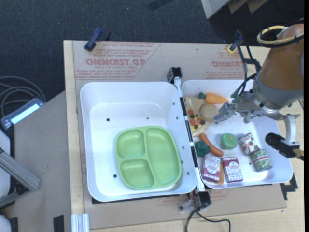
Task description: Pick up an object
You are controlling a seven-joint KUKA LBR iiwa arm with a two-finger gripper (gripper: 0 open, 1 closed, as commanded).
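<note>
The end effector point(226, 113) hangs over the upper middle of the right shallow white bin point(285, 170), carried by the grey arm with its orange band point(285, 57) entering from the right. Its grey metal fingers point toward the left; nothing is visible between them, and how far they are parted cannot be told from this angle.

Just left of the fingertips, close enough that contact cannot be ruled out, lies a round beige toy potato-like piece point(208, 111). Above it, near the bin's far wall, lies an orange toy carrot with a green top point(212, 98). At the bin's left wall lies a flat toy pizza slice with red and dark dots point(195, 121).

Below the end effector and apart from it:
- a green round toy with a pale top point(229, 140);
- an orange-red toy sausage point(211, 144), lying at a slant, with a dark green piece point(200, 149) at its left end;
- two red-and-white small cartons point(222, 169), side by side at the near wall;
- a red-and-white small packet point(248, 143), tilted;
- a green labelled small can point(260, 160), on its side.

The left shallow white bin point(96, 110) holds a light green plastic tray with three compartments point(147, 157). Both bins rest on the brown paper-covered desk point(120, 62).
</note>
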